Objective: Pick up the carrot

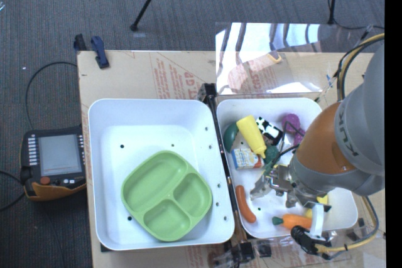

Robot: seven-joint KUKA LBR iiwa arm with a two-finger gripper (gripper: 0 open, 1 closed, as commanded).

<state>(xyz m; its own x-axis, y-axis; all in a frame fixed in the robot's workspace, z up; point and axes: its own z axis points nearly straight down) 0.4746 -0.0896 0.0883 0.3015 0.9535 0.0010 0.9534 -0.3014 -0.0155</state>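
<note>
The carrot (296,221) is small and orange with a green stub at its left end. It lies near the front wall of the right bin (342,216). My gripper (277,187) hangs low over the bin's middle, just above and left of the carrot. The grey arm with its orange band (321,149) reaches in from the right and covers the bin's right part. From this angle I cannot see anything held in the gripper.
The right bin also holds a red sausage (246,204), a yellow bottle (252,134), a small carton (244,158), a green item (230,132), a black-and-white toy (271,130) and a purple item (292,122). A green divided plate (166,196) lies in the left bin (107,135).
</note>
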